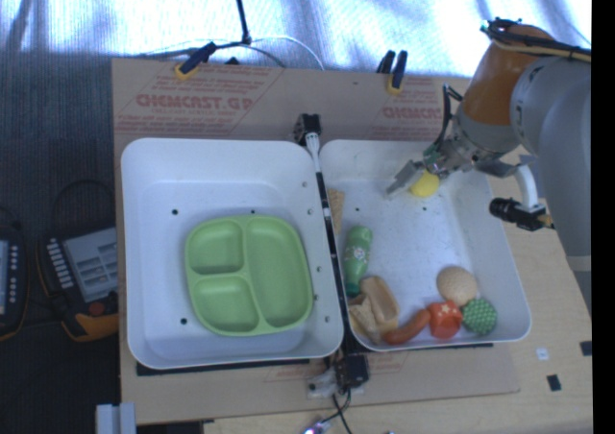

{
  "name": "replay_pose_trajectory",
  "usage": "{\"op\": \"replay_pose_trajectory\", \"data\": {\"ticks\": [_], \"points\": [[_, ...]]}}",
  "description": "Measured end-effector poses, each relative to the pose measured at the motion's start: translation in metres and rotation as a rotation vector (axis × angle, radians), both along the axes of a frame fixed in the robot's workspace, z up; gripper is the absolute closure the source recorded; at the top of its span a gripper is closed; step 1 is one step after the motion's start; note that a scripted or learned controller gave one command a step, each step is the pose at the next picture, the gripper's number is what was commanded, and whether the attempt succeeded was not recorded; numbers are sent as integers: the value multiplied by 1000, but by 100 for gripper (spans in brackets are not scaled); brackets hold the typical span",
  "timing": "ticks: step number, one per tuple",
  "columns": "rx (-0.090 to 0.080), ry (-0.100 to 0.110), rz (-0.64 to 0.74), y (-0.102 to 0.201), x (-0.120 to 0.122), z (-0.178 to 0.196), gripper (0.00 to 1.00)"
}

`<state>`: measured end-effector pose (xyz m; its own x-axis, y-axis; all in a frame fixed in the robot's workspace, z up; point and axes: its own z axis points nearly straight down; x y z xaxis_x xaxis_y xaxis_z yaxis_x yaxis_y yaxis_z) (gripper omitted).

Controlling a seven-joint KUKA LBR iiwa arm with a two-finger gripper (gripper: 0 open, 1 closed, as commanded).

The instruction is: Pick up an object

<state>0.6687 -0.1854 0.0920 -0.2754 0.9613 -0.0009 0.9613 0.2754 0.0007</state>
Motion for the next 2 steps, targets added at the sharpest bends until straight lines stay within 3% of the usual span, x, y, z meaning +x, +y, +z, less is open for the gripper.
{"op": "replay_pose_trajectory", "data": {"ticks": [1,2], "points": [[-2,-3,1,0,1,10,100],[0,-3,-80,53,-4,118,100]]}}
